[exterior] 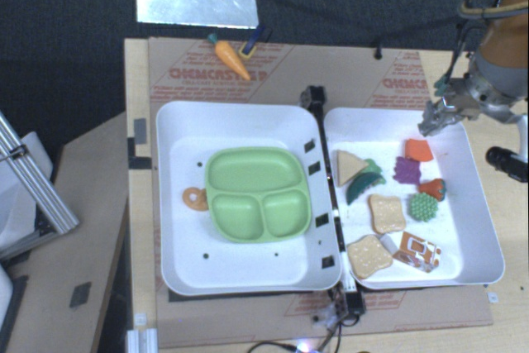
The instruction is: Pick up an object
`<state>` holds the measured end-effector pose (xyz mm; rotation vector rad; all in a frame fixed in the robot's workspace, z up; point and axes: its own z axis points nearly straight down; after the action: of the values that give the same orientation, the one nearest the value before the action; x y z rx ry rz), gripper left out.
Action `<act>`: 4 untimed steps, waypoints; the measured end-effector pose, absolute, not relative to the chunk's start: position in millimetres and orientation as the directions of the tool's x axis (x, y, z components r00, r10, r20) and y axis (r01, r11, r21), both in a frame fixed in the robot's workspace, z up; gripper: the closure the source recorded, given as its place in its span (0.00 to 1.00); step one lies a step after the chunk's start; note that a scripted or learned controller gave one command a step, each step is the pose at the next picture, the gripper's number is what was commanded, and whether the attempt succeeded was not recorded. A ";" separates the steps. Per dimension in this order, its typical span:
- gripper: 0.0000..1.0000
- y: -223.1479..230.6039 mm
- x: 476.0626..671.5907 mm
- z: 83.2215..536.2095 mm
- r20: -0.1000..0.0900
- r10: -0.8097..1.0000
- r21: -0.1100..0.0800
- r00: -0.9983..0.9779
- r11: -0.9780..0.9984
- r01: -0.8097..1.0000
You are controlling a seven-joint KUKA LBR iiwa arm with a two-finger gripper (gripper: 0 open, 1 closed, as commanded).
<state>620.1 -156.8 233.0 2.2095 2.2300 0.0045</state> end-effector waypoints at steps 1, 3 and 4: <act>1.00 -113.5 632.6 235.3 0.001 1.000 0.004 -0.009 0.009 1.000; 1.00 -37.1 647.7 232.8 0.000 1.000 0.004 -0.008 0.008 1.000; 1.00 -47.9 654.5 233.3 -0.001 1.000 0.004 -0.001 0.001 1.000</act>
<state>654.5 -47.9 233.3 2.2176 2.2209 0.0035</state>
